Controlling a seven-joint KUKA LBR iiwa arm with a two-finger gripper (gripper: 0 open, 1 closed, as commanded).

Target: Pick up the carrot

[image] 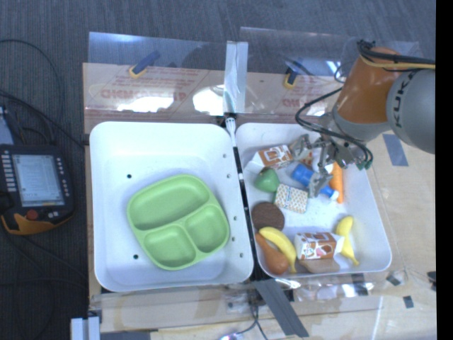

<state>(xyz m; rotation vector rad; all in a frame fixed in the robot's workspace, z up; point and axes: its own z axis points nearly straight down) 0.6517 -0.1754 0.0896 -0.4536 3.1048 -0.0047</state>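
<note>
The carrot (pixel 338 183) is a small orange stick lying near the right wall of the right bin (pixel 375 222), pointing roughly toward the back. My gripper (pixel 323 163) hangs low over the back of that bin, just left of the carrot's upper end and above a blue object (pixel 304 174). The grey arm with its orange band (pixel 364 91) reaches in from the upper right. Nothing visibly sits in the gripper, and its tips blend into the clutter below.
The right bin also holds an orange-and-white packet (pixel 274 156), a green vegetable (pixel 267 180), a checked cracker (pixel 291 198), a brown disc (pixel 267 214), a banana (pixel 278 241), a small carton (pixel 315 245) and a yellow piece (pixel 345 227). A green divided plate (pixel 178 220) lies in the left bin (pixel 113 161).
</note>
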